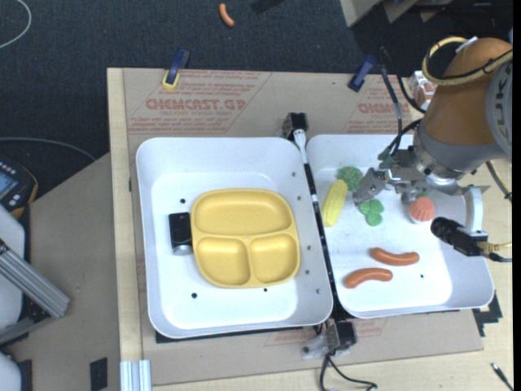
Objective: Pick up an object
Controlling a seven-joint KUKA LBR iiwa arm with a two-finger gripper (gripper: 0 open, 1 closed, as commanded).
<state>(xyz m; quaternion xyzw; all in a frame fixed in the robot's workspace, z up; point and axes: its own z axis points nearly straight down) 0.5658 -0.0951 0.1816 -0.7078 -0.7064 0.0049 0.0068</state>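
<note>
- two orange-brown sausages lie at the right white bin's front.
- yellow corn cob rests by the divider, green leafy toys beside it.
- gripper hovers above the greens; open or closed, cannot tell.
- yellow three-compartment plate sits in the left bin.

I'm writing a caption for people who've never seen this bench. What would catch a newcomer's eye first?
Most likely the yellow divided tray, sitting in the middle of the left bin with a small black block at its left edge. Next, the arm's orange band above the right bin, where toy food lies scattered: a corn cob, green pieces, and two sausages near the front.
</note>
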